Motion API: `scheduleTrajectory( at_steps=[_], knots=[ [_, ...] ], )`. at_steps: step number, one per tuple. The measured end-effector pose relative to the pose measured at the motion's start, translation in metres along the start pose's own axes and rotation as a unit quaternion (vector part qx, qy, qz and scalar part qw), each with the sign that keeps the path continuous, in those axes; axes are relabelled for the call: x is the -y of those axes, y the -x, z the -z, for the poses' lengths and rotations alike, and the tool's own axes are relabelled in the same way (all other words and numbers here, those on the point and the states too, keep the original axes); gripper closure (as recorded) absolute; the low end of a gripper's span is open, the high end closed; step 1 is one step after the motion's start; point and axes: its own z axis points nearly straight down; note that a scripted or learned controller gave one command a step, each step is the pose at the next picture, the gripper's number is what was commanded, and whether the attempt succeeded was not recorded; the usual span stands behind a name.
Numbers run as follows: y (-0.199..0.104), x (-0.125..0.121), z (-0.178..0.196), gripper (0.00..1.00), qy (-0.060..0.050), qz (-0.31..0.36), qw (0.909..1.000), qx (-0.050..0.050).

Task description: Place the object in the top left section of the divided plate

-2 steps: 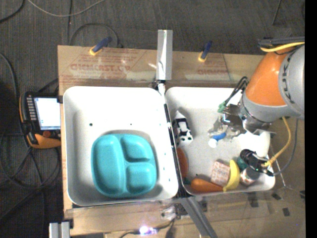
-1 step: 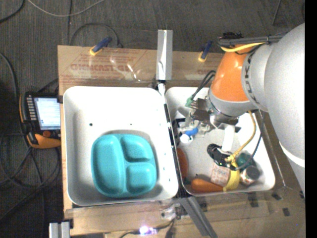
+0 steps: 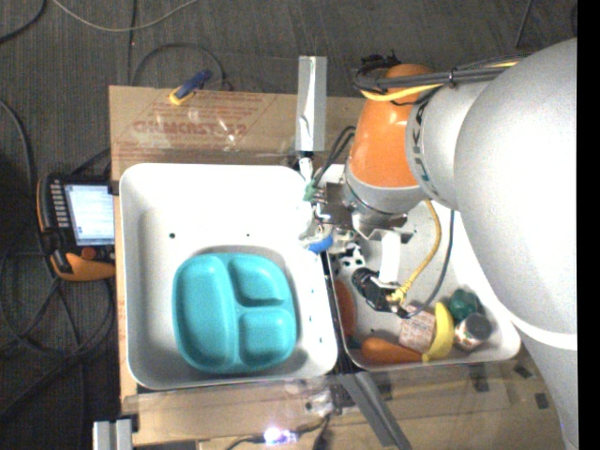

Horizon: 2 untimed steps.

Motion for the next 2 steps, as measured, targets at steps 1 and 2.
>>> scheduleTrajectory(
  at_steps=[1,2],
  knots=[
    [-0.043,0.052,0.007,1.0,0.0,-0.005,1.0,0.0],
    [-0.096,0.032,-0.027,1.0,0.0,0.063,0.998,0.001]
  ],
)
